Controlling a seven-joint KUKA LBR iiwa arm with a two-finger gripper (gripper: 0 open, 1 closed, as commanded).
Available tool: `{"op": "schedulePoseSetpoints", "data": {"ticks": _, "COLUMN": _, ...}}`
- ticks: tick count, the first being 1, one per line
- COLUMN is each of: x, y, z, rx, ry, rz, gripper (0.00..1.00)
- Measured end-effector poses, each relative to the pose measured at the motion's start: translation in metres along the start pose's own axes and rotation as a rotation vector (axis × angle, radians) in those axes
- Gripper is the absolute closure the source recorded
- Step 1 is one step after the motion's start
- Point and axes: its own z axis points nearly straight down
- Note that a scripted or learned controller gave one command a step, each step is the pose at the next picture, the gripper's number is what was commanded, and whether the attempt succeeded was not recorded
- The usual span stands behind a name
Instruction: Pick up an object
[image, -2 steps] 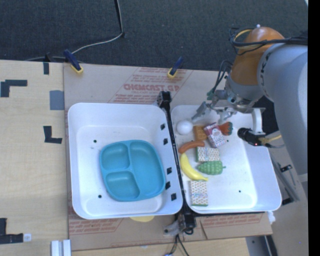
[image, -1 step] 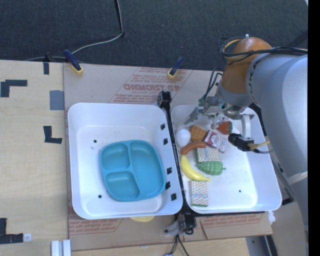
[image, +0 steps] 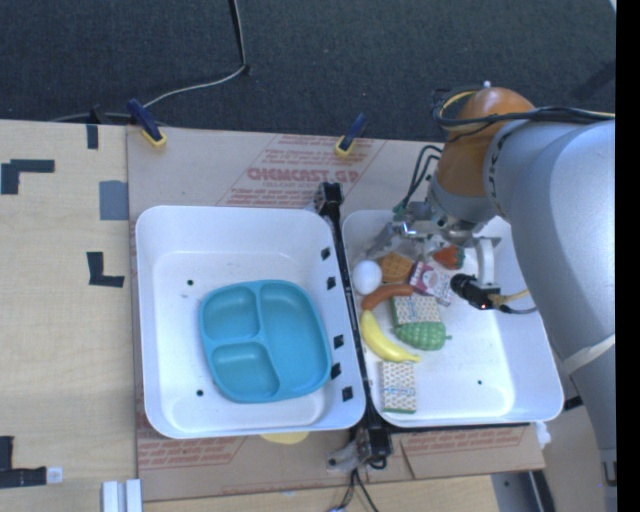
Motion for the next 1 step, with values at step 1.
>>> {"op": "schedulePoseSetpoints", "data": {"ticks": 1, "x": 0.0001, "y": 0.0007, "z": -0.0106, "rx": -0.001, "ry": -0.001, "rz": -0.001, "gripper": 1.00}}
